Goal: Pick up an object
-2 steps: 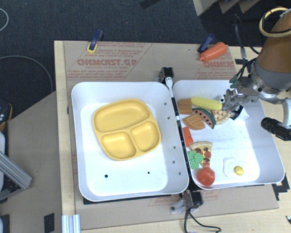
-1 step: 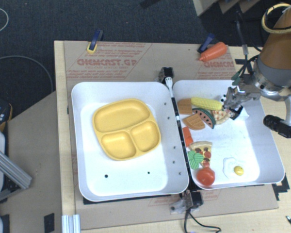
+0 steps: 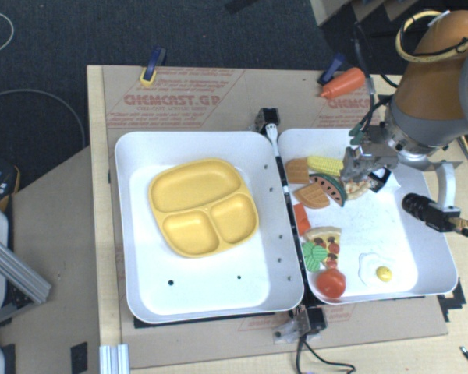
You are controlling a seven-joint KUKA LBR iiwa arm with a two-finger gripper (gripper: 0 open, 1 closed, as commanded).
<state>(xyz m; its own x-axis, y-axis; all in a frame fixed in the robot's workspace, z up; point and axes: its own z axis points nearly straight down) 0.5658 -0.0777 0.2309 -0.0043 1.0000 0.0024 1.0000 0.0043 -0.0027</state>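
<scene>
While the arm leans in from three o'clock, I see its gripper low over the right bin, among the toy food; I cannot tell its grip. The corn cob and watermelon slice lie at its nine o'clock, glossy plastic; a smooth yellow divided plate fills the left bin.

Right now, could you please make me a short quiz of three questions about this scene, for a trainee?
1. True or false: the yellow tray lies in the left bin.
2. Which item lies nearest the front rim of the right bin? A) corn B) tomato C) watermelon slice
3. Fill in: the gripper hangs over the ____ bin.

Key: 1 true; 2 B; 3 right.
</scene>
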